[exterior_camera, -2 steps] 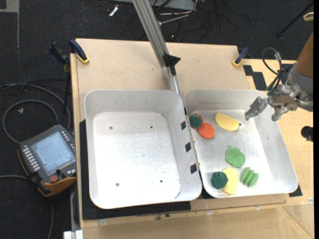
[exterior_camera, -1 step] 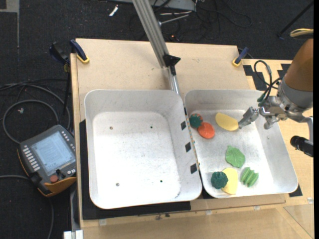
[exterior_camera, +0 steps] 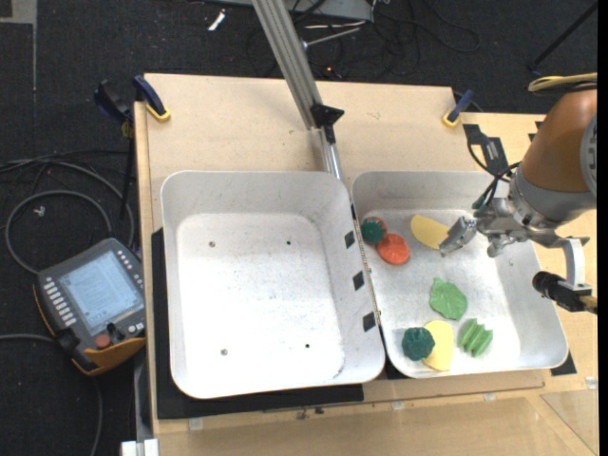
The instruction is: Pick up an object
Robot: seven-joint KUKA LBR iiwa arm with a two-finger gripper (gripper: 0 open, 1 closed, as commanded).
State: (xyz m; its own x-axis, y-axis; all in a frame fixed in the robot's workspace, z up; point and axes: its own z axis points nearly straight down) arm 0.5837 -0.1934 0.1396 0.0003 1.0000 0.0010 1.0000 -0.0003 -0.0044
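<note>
Bench w/ two white bins side by side, dark floor + cables behind, teach pendant [exterior_camera: 93, 297] at the near left.

Near to far: left bin [exterior_camera: 190, 198] nearest my view's front-left. Right bin [exterior_camera: 532, 350] has the stuff. At its near edge: dark green piece [exterior_camera: 416, 342] touching yellow piece [exterior_camera: 440, 345], ridged green piece [exterior_camera: 475, 336] just beside. Further back, light green piece [exterior_camera: 447, 299]. Further still, orange-red piece [exterior_camera: 393, 249] touching a small green/red one [exterior_camera: 373, 228] by the divider, and yellow wedge [exterior_camera: 429, 231].

My gripper [exterior_camera: 478, 237] hangs just beside the wedge, fingers apart, nothing between them.

Risks, my guess: wedge is off to one side of my fingers, so closing as I am likely grabs air or clips its edge and shoves it away. Sloped shape could squirt out. Coming down off-centre may also jab the bin floor.
</note>
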